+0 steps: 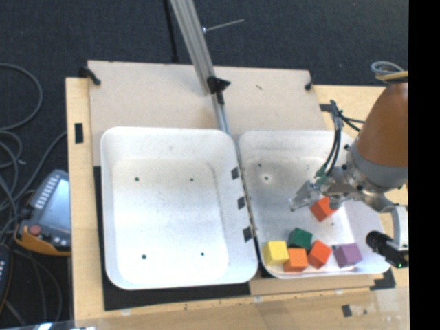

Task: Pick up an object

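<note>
While the claw (317,199) hangs above the right bin (275,157), it pinches an orange block (322,209) — lifted clear.

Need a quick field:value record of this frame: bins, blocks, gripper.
left bin: white, shallow
right bin: white, shallow, holds all blocks
gripper: over right bin, red-orange block at its fingers, appears gripped
near-edge blocks: yellow block, green block, orange block, second red-orange block, purple block
arm: enters from the right
</note>
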`<state>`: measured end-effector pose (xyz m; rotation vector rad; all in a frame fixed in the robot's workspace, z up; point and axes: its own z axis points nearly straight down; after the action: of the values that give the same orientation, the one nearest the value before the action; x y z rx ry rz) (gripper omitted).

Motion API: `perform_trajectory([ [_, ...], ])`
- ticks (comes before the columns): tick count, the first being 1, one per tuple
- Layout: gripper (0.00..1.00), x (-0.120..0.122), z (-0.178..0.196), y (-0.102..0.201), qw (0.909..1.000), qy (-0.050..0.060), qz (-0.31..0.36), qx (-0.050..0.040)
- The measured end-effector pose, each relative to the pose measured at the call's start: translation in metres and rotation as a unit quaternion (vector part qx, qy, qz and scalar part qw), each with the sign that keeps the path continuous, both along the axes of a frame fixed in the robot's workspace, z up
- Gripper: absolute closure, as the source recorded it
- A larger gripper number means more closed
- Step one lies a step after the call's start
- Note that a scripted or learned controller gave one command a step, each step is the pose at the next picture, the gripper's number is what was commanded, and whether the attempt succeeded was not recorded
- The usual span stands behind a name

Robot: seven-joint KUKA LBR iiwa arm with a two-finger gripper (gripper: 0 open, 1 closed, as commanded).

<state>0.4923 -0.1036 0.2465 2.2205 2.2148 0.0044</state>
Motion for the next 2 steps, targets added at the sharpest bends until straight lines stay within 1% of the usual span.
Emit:
perform_trajectory([
  [1, 0.00, 0.008, 0.066, -0.056, 1.0000, -0.002, 0.000, -0.0019],
  [2, 0.00, 0.061, -0.052, -0.097, 1.0000, 0.005, 0.001, 0.0001],
])
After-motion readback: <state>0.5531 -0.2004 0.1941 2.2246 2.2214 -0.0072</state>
